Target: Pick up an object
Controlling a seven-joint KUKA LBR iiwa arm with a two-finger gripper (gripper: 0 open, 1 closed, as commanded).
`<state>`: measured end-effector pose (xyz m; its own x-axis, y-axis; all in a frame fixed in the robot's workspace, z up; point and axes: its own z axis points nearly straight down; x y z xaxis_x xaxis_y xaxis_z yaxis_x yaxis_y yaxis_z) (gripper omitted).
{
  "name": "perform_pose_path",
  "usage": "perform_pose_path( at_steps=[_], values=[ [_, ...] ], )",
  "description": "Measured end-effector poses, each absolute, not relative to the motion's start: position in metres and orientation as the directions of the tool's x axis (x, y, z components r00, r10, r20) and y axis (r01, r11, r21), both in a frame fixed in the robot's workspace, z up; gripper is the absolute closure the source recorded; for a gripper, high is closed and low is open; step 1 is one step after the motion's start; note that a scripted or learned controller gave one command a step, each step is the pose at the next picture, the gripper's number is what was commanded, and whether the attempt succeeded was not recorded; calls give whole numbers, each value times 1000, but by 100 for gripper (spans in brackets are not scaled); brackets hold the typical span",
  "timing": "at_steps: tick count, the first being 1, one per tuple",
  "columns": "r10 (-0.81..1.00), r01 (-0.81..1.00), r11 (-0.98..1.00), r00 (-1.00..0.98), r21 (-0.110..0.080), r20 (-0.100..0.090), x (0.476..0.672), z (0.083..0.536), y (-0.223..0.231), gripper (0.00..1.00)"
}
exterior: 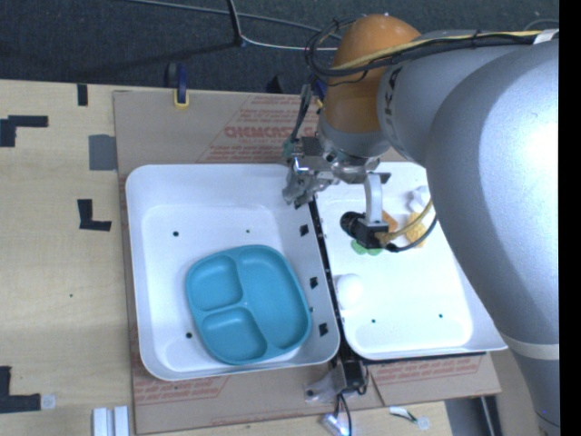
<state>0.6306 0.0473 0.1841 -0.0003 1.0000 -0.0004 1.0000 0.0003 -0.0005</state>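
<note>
Plate (247,305), blue, three compartments, lies flat in the near half of the left bin (154,234). Across the divider we note a small white round thing (349,287) on the floor of the right bin (427,316), close to its left wall. Farther back sits a green scrap (366,249), partly hidden. Gripper (300,189) hangs over the far end of the wall between the bins; we cannot tell whether it is open or closed.

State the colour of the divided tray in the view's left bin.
Plain light blue, no pattern; the divided tray shows best in the camera view.
</note>
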Motion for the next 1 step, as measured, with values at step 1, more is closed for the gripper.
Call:
perform_pose_path(
  at_steps=[1],
  values=[
    [1000,1000,0,0,-1,0,630,184,47,0]
  ],
)
